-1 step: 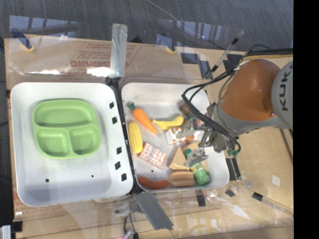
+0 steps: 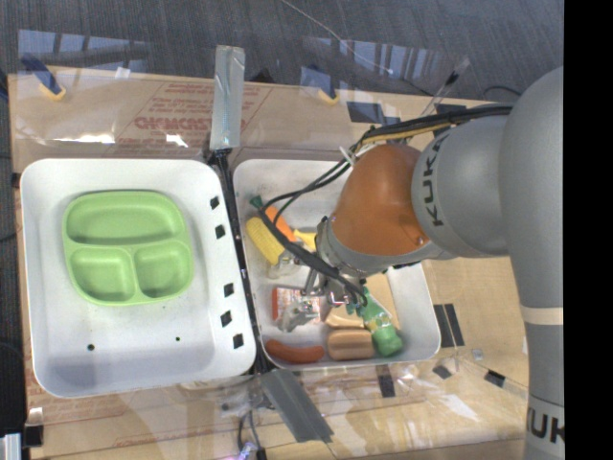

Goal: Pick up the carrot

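A green divided tray [image 2: 124,245] sits in the left bin [image 2: 38,286]. In the right bin [image 2: 421,305] the carrot [image 2: 279,224] lies beside a corn cob [image 2: 263,241], not yet lifted; the pincer [image 2: 321,300] hovers near it over the clutter, grip state unclear

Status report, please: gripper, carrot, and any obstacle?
Gripper low in right bin, over the food pile. Carrot by the corn, not held. Arm overhangs the carrot; sausage and bottle nearby.
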### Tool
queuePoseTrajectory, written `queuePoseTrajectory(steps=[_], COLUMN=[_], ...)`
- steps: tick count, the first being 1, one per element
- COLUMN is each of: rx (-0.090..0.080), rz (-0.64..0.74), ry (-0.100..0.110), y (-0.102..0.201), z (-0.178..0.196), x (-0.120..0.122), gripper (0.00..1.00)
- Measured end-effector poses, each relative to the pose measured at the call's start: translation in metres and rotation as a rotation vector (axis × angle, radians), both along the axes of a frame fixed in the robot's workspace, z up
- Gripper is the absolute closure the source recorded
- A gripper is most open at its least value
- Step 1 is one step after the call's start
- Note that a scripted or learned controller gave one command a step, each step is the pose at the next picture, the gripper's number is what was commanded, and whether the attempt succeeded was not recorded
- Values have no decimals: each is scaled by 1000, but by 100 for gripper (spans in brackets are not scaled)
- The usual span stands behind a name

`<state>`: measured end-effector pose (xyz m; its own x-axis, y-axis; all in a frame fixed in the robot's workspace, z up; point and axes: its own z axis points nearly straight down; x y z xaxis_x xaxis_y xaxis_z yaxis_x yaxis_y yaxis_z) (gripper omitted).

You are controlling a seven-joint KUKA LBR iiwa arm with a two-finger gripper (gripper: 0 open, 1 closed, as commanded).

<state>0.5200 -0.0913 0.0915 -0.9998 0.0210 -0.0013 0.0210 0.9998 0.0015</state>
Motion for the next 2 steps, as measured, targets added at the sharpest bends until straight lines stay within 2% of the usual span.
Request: queuePoseTrajectory(steps=[1, 2], rx=[-3, -10], rz=[111, 255], ry=[-2, -6], y=[-22, -9], z=[46, 3], x=[60, 92], gripper=[0, 0])
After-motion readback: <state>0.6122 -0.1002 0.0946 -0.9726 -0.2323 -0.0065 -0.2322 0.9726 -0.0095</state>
